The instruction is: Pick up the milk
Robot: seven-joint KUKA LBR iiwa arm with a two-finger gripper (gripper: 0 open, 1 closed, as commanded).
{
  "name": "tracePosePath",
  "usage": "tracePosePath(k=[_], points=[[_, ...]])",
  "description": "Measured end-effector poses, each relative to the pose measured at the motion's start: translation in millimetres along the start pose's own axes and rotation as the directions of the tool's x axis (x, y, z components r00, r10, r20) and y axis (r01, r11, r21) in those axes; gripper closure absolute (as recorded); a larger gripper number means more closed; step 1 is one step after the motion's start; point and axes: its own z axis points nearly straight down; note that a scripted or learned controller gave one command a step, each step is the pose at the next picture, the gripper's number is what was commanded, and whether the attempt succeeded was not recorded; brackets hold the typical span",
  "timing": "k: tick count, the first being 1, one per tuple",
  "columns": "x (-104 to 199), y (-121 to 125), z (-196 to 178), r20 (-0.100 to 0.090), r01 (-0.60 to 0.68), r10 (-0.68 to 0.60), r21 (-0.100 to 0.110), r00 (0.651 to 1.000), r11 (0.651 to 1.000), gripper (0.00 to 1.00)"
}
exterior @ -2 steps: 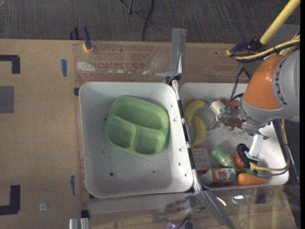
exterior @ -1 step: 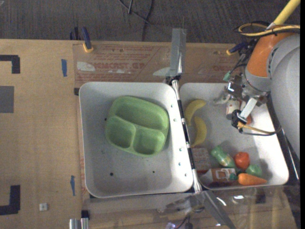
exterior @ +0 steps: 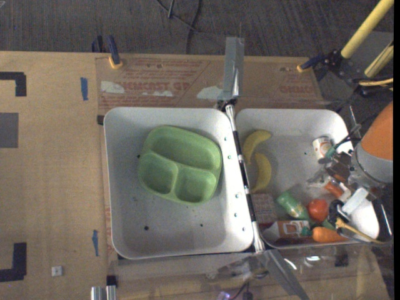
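Reaching in from the right, the tool [exterior: 335,167] hangs over the right-hand part of the right bin [exterior: 284,114]. The grey arm [exterior: 382,144] with its orange band comes in above it at the picture's edge. The wrist looks turned downward into the bin, but the tool's working end is a dark tangle of metal. I cannot tell how far it is open, and nothing can be seen in its grasp.

What appears to be the milk [exterior: 289,228], a small white carton with a reddish-brown label, lies on its side at the near edge of the right bin. It is apart from the tool and lower-left of it. A green toy [exterior: 290,203] and a red tomato [exterior: 317,209] lie between the two. A carrot [exterior: 327,234] rests just beside the carton on its right. A brownish packet [exterior: 262,204] sits to the carton's upper left, against the wall between the bins.

Farther back, a small white can [exterior: 321,146] stands near the tool, and two bananas [exterior: 259,158] lie by the dividing wall. The left bin [exterior: 114,167] holds a green divided plate [exterior: 180,164]. Both bins sit on a cardboard-covered table [exterior: 50,167].
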Motion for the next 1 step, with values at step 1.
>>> tracePosePath(k=[1], points=[[38.8, 39.8, -10.3, 0.014, 0.001, 0.000, -0.020, 1.000, 1.000, 0.00]])
